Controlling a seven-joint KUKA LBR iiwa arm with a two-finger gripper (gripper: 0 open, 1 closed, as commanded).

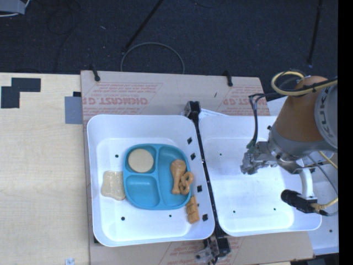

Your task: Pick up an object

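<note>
In the left bin (105, 142) lies a blue divided plate (151, 192). A round tan biscuit (140, 160) sits in its top-left compartment and a brown pretzel-like piece (181, 176) in its right one. A pale bread slice (113, 185) rests on the bin floor just left of the plate, and a small brown piece (192, 209) lies at the plate's lower right edge. My gripper (250, 163) hangs over the right bin (259, 214), near its middle right, well apart from all these objects. Nothing shows between it and the bin floor.
A black divider (202, 173) runs between the two bins. Cables loop around the arm's wrist (300, 123) at the right, and a black connector (298, 201) sits over the right bin's lower right rim. Cardboard lies under both bins.
</note>
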